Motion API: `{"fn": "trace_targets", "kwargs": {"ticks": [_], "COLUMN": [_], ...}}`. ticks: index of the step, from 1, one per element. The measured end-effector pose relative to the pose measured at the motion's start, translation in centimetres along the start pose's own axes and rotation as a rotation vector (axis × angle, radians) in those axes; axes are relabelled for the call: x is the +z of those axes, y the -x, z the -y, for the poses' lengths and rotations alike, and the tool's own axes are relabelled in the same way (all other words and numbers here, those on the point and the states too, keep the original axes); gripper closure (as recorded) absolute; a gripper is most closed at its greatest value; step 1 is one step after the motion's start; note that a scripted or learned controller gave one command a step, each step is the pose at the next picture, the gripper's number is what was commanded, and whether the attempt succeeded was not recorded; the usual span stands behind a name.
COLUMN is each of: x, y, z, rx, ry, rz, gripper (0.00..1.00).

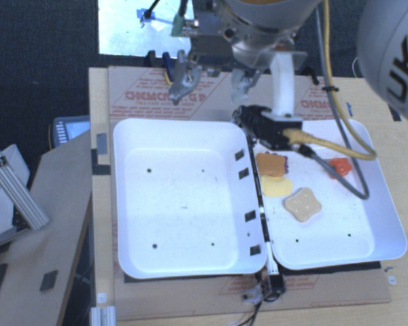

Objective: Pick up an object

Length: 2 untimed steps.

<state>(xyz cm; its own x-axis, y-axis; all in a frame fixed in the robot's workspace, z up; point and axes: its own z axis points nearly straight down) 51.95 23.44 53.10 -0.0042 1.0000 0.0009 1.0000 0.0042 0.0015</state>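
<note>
My gripper [212, 83] hangs high over the far edge of the bench, above the back rim of the left bin [122, 182]. Its two fingers [182, 80] stand wide apart, open, with nothing between them. The right bin [381, 229] holds several small things near its left wall. They are an orange-brown waffle-like piece [272, 164], a flat yellow disc [277, 187] just in front of it, and a tan toast slice [302, 204]. A red-orange piece [341, 166] lies further right, partly behind the yellow cable.
The two bins meet along a clipped middle seam [253, 195]. Cardboard with red print [143, 94] lies under them. A grey metal frame [17, 189] stands off the bench at the left.
</note>
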Motion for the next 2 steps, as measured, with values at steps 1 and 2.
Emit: {"fn": "trace_targets", "kwargs": {"ticks": [1, 2], "x": [0.00, 0.00], "y": [0.00, 0.00], "z": [0.00, 0.00], "rx": [0.000, 0.000], "ry": [0.000, 0.000], "rz": [0.000, 0.000], "gripper": [0.00, 0.00]}}
